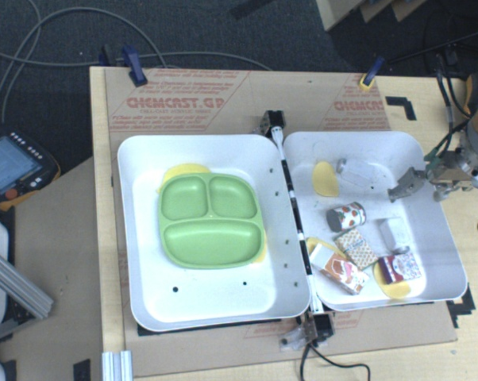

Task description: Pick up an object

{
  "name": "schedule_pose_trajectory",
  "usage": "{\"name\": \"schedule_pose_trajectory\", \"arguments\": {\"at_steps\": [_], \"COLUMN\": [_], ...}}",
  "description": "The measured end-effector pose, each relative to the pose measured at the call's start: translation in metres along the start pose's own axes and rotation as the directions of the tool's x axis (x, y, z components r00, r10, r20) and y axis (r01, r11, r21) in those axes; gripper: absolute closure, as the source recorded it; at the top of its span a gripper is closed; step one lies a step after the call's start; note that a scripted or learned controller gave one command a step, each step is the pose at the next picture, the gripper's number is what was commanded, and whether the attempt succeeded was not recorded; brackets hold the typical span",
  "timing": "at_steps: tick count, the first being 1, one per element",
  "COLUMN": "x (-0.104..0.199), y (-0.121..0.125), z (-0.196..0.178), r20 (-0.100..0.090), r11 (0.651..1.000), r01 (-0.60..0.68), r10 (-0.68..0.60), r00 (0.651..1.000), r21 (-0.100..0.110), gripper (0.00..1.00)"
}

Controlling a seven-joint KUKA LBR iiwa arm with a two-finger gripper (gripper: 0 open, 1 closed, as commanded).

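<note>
Snack packets [346, 271] at right bin [453, 248] front edge; gripper [407, 186] over bin's far-right rim, aperture unclear, touching nothing visible.

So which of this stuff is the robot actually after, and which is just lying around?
For the job: gripper; in the right bin, a small can, checkered packet, snack box, yellow piece.

Lying about: green divided tray in the left bin, blue clamp, handheld screen.
</note>
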State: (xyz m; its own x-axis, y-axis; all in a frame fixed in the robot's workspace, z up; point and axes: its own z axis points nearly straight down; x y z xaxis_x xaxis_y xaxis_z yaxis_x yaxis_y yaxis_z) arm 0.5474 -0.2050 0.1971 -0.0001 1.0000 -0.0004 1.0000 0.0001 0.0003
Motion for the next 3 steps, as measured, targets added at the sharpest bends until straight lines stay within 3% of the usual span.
{"name": "schedule_pose_trajectory", "arguments": {"at_steps": [1, 2, 3], "x": [0.053, 0.098, 0.113], "y": [0.022, 0.01, 0.01], "z": [0.05, 0.113, 0.113], "r20": [-0.002, -0.001, -0.002], "r11": [1.0, 1.0, 1.0], "r01": [0.001, 0.001, 0.001], "r10": [-0.001, -0.001, -0.001], "r00": [1.0, 1.0, 1.0], "r21": [0.003, 0.002, 0.003], "gripper": [0.0, 0.0, 0.0]}}
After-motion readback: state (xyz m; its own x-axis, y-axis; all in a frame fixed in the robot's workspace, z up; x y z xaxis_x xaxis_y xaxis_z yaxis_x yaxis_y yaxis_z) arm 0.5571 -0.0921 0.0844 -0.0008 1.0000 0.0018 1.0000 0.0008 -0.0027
